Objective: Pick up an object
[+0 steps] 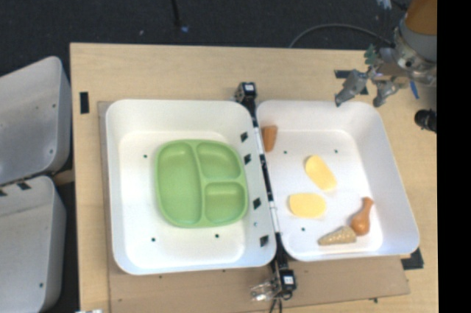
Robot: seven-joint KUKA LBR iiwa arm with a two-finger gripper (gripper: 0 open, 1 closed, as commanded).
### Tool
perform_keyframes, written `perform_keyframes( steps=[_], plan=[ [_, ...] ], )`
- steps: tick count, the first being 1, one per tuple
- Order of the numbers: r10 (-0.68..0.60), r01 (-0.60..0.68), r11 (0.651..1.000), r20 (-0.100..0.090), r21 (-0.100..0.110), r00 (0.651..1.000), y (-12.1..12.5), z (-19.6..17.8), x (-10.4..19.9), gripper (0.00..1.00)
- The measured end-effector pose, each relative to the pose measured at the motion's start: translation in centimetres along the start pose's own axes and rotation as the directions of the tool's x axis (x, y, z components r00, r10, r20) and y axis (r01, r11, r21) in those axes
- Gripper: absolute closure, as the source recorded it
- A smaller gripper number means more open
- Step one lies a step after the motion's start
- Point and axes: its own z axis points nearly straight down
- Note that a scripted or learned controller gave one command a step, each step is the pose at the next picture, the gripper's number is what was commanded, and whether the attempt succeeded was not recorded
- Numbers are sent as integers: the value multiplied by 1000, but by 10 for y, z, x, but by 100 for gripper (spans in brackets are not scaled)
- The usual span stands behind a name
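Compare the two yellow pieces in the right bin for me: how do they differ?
The upper yellow piece lies tilted, its long side running diagonally; the lower yellow piece lies nearly level, left to right. The upper one sits nearer the bin's middle, the lower one closer to the tan cone. The lower looks a slightly deeper yellow. Both are flat, rounded, lying apart in the right bin.

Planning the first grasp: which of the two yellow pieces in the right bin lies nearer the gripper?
The upper yellow piece, the one tilted diagonally. It lies closer to the gripper than the flatter-lying yellow piece below it.
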Motion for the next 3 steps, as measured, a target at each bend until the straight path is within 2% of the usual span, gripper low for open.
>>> perform_keyframes(
  steps=[1, 3],
  plan=[
    [-1, 1, 1000, 2, -8, 1000, 2, -4, 0, 0],
    [1, -1, 1000, 2, -4, 1000, 1, 86, -13, 0]
  ],
)
